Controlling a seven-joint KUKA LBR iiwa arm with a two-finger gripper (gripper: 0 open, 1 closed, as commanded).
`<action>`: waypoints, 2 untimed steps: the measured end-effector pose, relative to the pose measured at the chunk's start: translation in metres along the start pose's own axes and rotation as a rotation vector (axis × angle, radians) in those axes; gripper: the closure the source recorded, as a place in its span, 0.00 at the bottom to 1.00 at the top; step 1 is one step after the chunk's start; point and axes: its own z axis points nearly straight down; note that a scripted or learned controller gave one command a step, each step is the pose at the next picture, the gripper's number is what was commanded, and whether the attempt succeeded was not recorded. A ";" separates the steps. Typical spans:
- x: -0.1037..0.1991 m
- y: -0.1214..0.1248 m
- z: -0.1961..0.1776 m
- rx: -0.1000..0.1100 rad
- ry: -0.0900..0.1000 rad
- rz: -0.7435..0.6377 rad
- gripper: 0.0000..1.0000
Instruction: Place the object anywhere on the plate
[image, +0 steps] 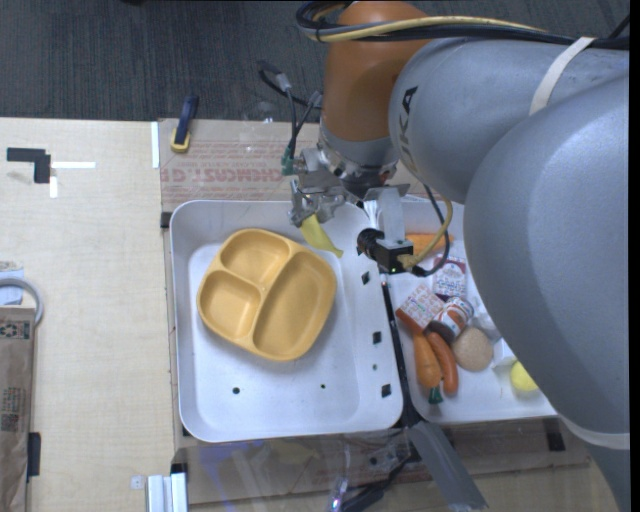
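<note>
A yellow-orange divided plate (267, 292) lies in the left white bin (280, 410), toward its upper left. My gripper (312, 216) hangs over the bin's far edge, just above the plate's upper right corner. A small pale yellow object (318, 234) sits between its fingers and pokes out below them, close to the plate's rim but off the plate. The gripper is shut on that yellow object.
The right bin (480, 405) holds several food items: an orange carrot (428, 362), a red sausage (447, 366), a beige round piece (473, 350), a lemon-yellow piece (523, 378) and printed packets (448, 290). The big grey arm covers the right side. A cardboard sheet (225, 165) lies behind the bins.
</note>
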 end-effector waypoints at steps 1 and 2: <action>0.009 -0.008 0.007 0.004 0.000 0.161 1.00; 0.069 -0.047 -0.104 0.002 0.000 0.132 1.00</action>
